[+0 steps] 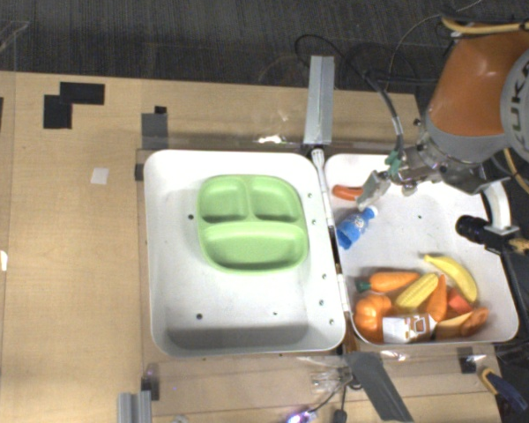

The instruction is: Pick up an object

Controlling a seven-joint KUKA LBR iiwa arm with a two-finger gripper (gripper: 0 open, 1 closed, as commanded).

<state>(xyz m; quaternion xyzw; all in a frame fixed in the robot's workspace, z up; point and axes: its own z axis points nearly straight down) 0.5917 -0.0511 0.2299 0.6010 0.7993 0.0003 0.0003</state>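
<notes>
My gripper (373, 190) hangs over the back left part of the right bin (502, 317), below the orange band of the arm. Just under and in front of it lies a small blue object with a white tip (353, 228), close to the bin's left wall. A red-orange stick-shaped item (345, 192) lies right beside the gripper on its left. Whether the gripper touches either one cannot be made out. At the front of the bin a pile holds a banana (455, 273), an orange fruit (373, 310), a carrot-like piece (393, 281) and a small labelled bottle (406, 329).
The left bin (172, 307) holds a green divided plate (251, 221) near its middle. A metal divider post (318, 104) stands behind the gap between the bins. A black fitting (478, 230) sits at the right bin's right side. Cables trail behind the arm.
</notes>
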